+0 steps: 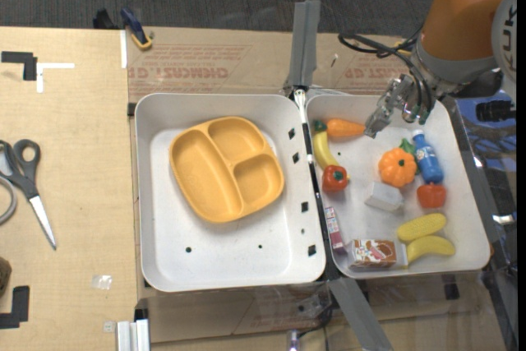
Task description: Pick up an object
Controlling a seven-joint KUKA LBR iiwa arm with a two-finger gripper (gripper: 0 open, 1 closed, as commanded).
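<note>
Objects for the pick lay crowded in the right-hand shallow white bin (468, 255). Nearest the camera sat a small brown printed carton (374, 253), touching two yellow plastic bananas (425, 235). Beyond them came a pale grey block (383, 198), a red tomato-like toy (431, 195) and a red plastic pepper (334, 177), then an orange toy pumpkin (397, 166) touching a small blue bottle (426, 158). Farther back lay an orange plastic carrot (345, 128). The two-finger gripper (392, 108) hung just beside the carrot at the far end, apparently holding nothing; its spread could not be told. A descent there risked landing between carrot and pumpkin, nudging either aside and closing on air. The left bin (152, 201) held a yellow divided plate (226, 168)
</note>
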